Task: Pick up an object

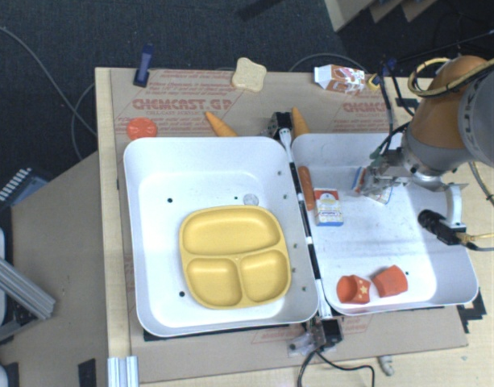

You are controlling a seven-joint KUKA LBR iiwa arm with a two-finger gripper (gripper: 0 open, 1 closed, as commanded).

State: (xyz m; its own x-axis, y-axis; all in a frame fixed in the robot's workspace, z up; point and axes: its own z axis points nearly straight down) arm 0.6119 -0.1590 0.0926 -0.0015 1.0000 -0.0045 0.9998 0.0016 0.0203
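In the camera view the right bin holds a small white and red carton, an orange sausage-like stick along its left wall, a red toy fruit and an orange-red block near the front. My gripper hangs over the bin's back middle, right of the carton, at the end of the grey and orange arm. A small blue and red item shows just left of the gripper.
The left bin holds a yellow three-part plate and a small silver disc. Behind the bins lie a toy bread slice, a carrot, an orange disc, a blue clip and a milk carton.
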